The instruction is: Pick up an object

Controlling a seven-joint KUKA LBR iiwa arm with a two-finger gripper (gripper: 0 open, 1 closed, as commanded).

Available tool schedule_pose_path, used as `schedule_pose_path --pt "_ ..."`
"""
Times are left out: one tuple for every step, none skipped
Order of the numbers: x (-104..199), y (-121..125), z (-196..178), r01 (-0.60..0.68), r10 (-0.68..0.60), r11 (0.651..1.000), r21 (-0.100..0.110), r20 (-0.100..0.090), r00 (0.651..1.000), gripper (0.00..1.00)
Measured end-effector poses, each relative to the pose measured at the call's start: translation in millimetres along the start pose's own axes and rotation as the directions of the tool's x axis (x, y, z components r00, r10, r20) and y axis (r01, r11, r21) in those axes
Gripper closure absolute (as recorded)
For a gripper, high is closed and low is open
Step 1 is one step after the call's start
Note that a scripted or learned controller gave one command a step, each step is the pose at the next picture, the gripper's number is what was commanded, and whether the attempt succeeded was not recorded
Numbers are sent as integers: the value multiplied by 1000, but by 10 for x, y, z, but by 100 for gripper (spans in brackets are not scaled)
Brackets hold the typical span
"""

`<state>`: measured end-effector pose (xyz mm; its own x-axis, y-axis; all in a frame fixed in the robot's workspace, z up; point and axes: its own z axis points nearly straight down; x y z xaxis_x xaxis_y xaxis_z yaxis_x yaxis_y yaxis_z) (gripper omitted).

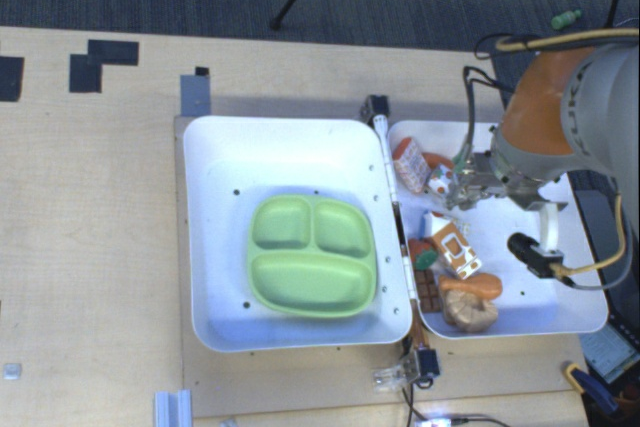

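Observation:
My gripper [455,191] hangs low over the upper middle of the right bin [580,305], with the grey arm and its orange band coming in from the right. Just left of it lie a red and white packet [408,161] and a small white and red piece [437,181] that sits close against the gripper. Below it lie an orange and white box [455,250], an orange sausage-shaped thing [474,286], a tan lumpy thing [468,312], a brown block [428,290] and a small green piece [427,258].
The left bin [220,215] holds a green divided plate [312,255]. A raised rim [393,215] separates the two bins. The right half of the right bin is bare white floor. Small clamps sit at the bins' top and bottom joints.

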<state>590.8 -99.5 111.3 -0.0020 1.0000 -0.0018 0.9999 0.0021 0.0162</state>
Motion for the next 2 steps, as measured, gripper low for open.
schedule_pose_path --pt "1 -1 1 0 0 1000 0 0 1000 0" --pt "79 -489 200 0 0 1000 -4 -1 1000 0"
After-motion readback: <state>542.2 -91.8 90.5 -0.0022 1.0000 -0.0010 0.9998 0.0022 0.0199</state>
